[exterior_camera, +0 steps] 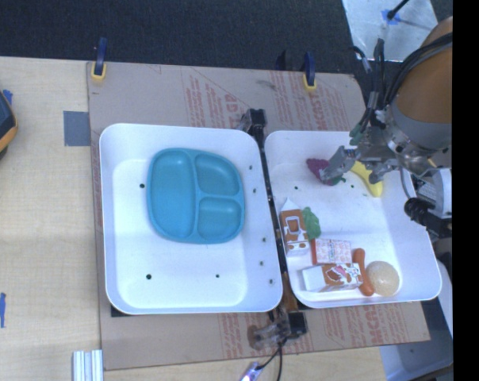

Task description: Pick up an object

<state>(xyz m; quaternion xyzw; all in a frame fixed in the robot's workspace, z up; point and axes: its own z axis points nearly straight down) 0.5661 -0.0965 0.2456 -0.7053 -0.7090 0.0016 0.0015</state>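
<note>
The small purple object lies at the far end of the right bin, just beside the gripper, whose grip I cannot tell, so I'd centre squarely over it before closing, clear of the yellow piece.

- My left bin and right bin look like smooth white plastic with a faint sheen.
- The blue plate in the left bin is matt plastic.
- The sheet under both bins looks like brown printed cardboard, dull.
- The bench looks like pale wood, smooth.
- My gripper, at the right, is grey metal, slightly shiny.
- The cartons, lower right, look like glossy printed card.
- The floor along the top is dark and rough, like carpet.
</note>
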